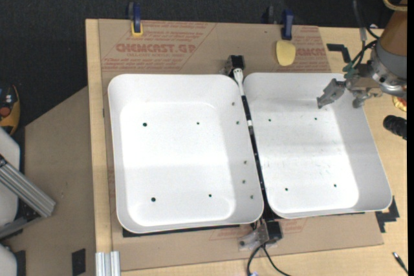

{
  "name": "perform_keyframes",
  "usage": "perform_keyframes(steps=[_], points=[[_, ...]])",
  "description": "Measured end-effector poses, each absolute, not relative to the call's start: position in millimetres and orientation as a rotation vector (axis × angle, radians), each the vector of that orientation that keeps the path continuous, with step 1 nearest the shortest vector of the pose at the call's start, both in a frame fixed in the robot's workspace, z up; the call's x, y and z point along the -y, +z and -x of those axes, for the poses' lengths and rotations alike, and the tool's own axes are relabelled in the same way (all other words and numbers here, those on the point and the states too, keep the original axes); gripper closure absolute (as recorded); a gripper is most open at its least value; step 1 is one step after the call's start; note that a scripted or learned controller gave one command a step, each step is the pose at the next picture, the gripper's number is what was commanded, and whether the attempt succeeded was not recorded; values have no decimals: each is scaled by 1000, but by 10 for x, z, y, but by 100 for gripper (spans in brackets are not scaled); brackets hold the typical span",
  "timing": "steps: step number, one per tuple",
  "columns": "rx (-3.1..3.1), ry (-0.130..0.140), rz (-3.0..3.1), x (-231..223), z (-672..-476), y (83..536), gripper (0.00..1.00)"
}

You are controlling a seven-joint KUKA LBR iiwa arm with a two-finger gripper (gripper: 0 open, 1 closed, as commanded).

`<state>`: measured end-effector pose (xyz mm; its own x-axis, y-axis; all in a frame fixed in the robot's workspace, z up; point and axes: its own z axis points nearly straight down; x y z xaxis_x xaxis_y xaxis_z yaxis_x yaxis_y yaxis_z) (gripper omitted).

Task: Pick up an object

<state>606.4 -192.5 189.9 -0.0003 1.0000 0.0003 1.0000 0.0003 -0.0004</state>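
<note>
Fingers (325, 96) hang over the right bin's (362, 203) far edge; their spread is unclear.

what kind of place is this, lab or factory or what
Most likely a robotics lab test bench: two shallow white bins sit on a clamped board, a robot arm reaches in from the right, and loose cables trail off.

Arm enters frame at 3 o'clock, orange band above wrist visible. Gripper (336, 95) extends toward 9 o'clock, tilted slightly downward. Nothing visible between its fingers.
</note>
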Motion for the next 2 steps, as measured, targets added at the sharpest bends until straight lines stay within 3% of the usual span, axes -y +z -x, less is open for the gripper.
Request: perform_keyframes(steps=[1,2], points=[[2241,-16,2211,710,-5994,2946,0],[2227,-4,2222,791,-5983,2985,100]])
